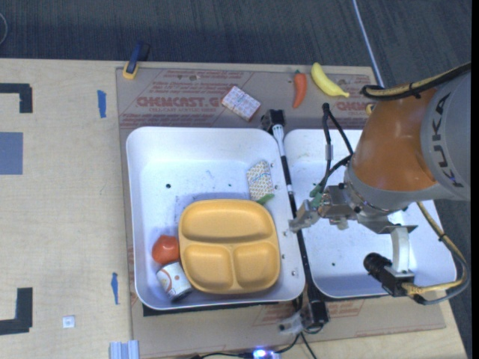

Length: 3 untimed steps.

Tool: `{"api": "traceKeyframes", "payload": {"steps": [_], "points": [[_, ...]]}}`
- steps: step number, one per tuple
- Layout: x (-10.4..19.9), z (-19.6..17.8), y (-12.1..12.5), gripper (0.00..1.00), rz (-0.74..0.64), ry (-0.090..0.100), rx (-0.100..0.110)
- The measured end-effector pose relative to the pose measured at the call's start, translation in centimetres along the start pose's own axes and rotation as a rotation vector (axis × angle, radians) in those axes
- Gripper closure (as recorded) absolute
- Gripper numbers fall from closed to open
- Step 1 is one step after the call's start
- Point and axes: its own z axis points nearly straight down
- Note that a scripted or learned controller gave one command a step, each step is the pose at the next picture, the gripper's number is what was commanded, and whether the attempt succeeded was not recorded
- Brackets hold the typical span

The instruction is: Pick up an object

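2 white bins [142, 200] sit on the tabletop [60, 223]; the gripper [310, 212], finger state unclear, hovers near the yellow tray [228, 245]

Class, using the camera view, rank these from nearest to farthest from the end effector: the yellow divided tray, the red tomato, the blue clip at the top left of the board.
End effector sits near the divider between the bins.
1. Yellow divided tray, left bin, just beside it.
2. Red tomato, left bin, past the tray's left edge.
3. Blue clip, outside the bins, board's top-left corner.
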Motion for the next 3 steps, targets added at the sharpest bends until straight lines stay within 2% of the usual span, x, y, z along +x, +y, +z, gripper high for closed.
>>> {"api": "traceKeyframes", "payload": {"steps": [1, 2, 3], "points": [[-8.9, 2.2, 2.4, 0.0, 0.002, -0.002, -0.001], [-11.6, 12.1, 5.0, 0.0, 0.0, -0.002, -0.005], [-12.4, 12.1, 13.9, 0.0, -0.001, -0.001, -0.003]]}}
